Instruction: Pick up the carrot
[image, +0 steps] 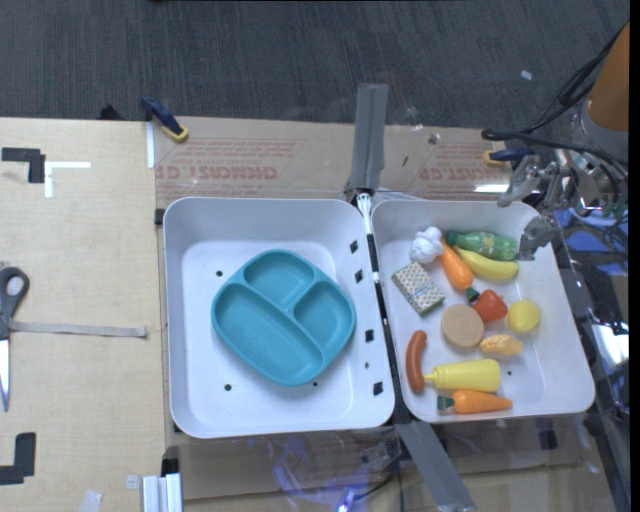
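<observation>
Two orange carrots lie in the right bin. One carrot rests slanted near the back, between a white garlic bulb and a banana. The other carrot, with a green stub at its left end, lies flat by the front wall, just under a yellow squeeze bottle. My gripper hangs over the bin's back right corner, above and to the right of the banana. It touches neither carrot, and nothing shows in it.
The right bin also holds a green bottle, red pepper, lemon, patterned box, tan disc, bread piece and sausage. A blue divided plate lies in the left bin.
</observation>
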